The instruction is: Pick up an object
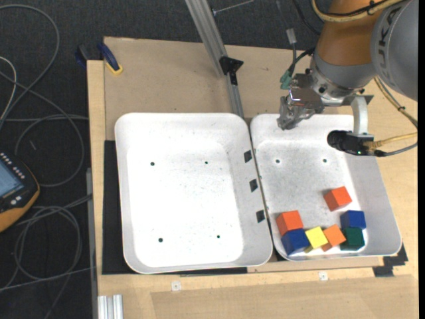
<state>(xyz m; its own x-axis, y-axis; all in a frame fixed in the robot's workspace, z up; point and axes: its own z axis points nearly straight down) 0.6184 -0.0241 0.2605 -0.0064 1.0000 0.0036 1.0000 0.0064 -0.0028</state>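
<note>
Several small blocks lie in the right bin (372,178) near its front edge: an orange block (338,197) alone, an orange block (289,220), a blue block (295,241), a yellow block (317,237), another orange block (334,235), a blue block (353,218) and a green block (354,238). My gripper (289,119) hangs over the far left corner of the right bin, well away from the blocks. Nothing is visible between its fingers.
The left bin (126,178) sits beside the right one, with black clips (253,185) along the shared edge. A metal pole (211,38) slants across the back. A black camera module (346,141) hangs off the wrist. Cables lie on the floor at left.
</note>
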